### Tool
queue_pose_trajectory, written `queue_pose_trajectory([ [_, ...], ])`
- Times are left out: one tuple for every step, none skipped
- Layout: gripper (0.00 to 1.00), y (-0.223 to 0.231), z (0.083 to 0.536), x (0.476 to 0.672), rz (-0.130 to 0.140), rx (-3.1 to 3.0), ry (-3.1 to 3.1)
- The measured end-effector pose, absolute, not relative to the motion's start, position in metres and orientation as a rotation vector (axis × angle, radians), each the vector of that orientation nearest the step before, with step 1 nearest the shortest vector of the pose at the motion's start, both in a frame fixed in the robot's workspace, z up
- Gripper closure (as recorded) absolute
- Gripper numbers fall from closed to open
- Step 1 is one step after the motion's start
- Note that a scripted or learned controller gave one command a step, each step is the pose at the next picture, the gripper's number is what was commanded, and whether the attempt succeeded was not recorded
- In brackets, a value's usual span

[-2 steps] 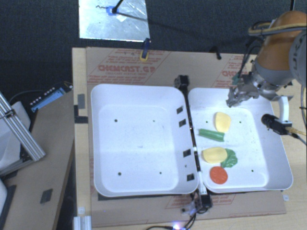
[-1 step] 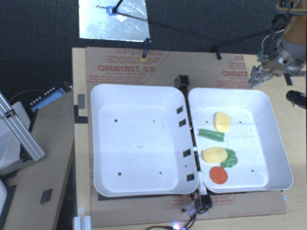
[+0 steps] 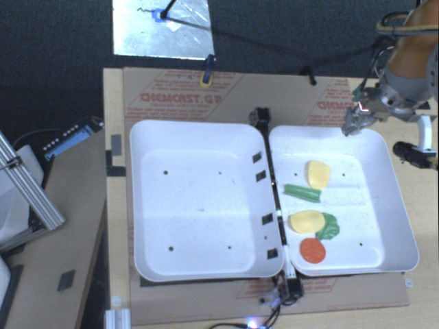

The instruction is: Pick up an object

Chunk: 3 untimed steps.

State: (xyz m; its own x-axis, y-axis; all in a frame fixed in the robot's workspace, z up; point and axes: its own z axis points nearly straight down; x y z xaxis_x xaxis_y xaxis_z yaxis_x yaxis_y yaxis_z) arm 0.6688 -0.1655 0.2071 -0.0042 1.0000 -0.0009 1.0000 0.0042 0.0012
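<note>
Objects for picking lie in the right bin (image 3: 394, 184), five in all, well below and slightly left of the gripper (image 3: 351, 127) as the camera sees it. Counted one by one: two pale yellow pieces, one upper (image 3: 317, 173) and one lower (image 3: 306, 221); one slim green stick (image 3: 302, 192) lying between them at a slant; one darker green leafy piece (image 3: 328, 226) touching the lower yellow piece on its right side; and one round red-orange disc (image 3: 313, 251) nearest the front rim.

Reaching in from the upper right, the arm (image 3: 411, 60) shows its orange band above a grey wrist, and it angles down and to the left. Its gripper tip sits over the back rim of the right bin, near that bin's far corner, apart from every object. Whether its tips are spread or pressed together cannot be told; they are too small and dark. Nothing is seen between them.

Left of the gripper, across a dark hinge strip with clips (image 3: 269, 184), sits the left bin (image 3: 199, 197), one of two white bins side by side. Both rest on a brown cardboard sheet (image 3: 178, 94) with red printing. Farther up and left of the gripper lies a shiny silver square (image 3: 162, 18) on dark cloth. A yellow and blue clip (image 3: 206, 74) sits at the cardboard's back edge. No object stands between the gripper and the pieces below it.
</note>
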Motion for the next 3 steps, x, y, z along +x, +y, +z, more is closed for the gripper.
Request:
queue_pose_trajectory([
  [1.00, -0.150, 0.169, 0.669, 0.000, 2.215, 2.227],
  [1.00, -0.205, 0.215, 0.669, 0.002, 2.219, 2.215],
  [1.00, -0.111, 0.082, 0.668, 0.003, 2.216, 2.232],
])
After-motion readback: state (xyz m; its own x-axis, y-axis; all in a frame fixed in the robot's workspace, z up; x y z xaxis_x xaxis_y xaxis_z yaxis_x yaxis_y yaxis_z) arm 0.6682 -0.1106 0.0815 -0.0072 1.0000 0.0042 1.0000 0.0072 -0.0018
